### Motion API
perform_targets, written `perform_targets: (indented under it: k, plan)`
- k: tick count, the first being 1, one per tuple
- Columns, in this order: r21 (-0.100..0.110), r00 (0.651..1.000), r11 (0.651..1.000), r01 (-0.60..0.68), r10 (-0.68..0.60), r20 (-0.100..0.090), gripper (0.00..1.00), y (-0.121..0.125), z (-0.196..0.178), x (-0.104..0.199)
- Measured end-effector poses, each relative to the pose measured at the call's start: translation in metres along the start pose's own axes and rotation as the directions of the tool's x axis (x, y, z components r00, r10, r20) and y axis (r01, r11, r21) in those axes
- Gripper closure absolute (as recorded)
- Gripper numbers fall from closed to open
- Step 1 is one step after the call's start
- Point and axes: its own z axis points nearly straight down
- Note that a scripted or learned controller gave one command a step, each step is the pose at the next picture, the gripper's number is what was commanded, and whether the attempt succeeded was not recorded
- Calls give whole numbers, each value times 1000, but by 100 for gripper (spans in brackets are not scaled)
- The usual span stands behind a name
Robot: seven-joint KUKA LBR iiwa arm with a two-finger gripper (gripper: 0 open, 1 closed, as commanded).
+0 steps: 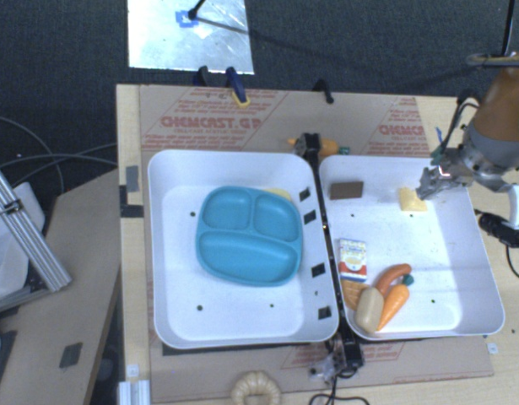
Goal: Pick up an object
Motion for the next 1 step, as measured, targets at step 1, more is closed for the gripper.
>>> perform_targets:
  k: [1]
  plan:
    - [-4, 1000, 1000, 1, -1, 1, 100, 6, -64, -1]
